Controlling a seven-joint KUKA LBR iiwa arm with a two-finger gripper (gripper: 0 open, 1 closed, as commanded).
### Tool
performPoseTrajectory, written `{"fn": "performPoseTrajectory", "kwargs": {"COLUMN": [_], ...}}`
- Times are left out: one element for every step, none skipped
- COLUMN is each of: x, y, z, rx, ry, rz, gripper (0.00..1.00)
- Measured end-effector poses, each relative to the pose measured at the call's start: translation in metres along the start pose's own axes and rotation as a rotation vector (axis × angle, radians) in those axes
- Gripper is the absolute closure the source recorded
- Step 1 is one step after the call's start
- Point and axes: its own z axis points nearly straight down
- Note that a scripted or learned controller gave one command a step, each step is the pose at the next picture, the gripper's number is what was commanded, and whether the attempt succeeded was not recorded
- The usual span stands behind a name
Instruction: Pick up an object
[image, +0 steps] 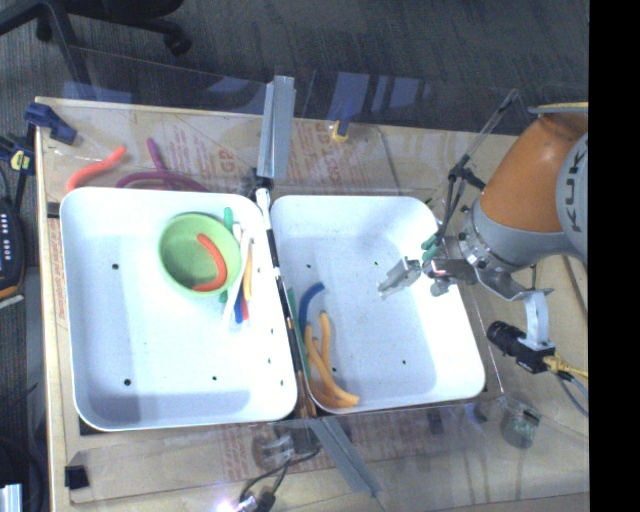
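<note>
Objects for picking lie in both bins, and you can see none of them between the fingers of the pincer. It hangs over the right part of the right bin, its fingers pointing toward the bin's middle and standing slightly apart with nothing between them.

Nearest to it, down and to its left along the bin's left wall, you find the orange curved pieces lying in a loose bundle, with the blue curved piece arching just above them and touching their upper end.

Farther left of the pincer, across the divide, sits the left bin. You see the green bowl in its upper part, with a red curved piece lying inside it. Just beside the bowl's right rim, between bowl and pincer, a few thin sticks in green, yellow, blue and red lie close together.

Farthest from the pincer, beyond the left bin on the bare surface, you see an orange strip and a purple loop.
</note>
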Motion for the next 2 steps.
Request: {"fn": "performPoseTrajectory", "kwargs": {"x": [0.047, 0.080], "y": [0.024, 0.058], "z": [0.092, 0.141], "rx": [0.001, -0.006], "ry": [-0.001, -0.004], "rz": [0.117, 0.026], "gripper": [0.00, 0.00]}}
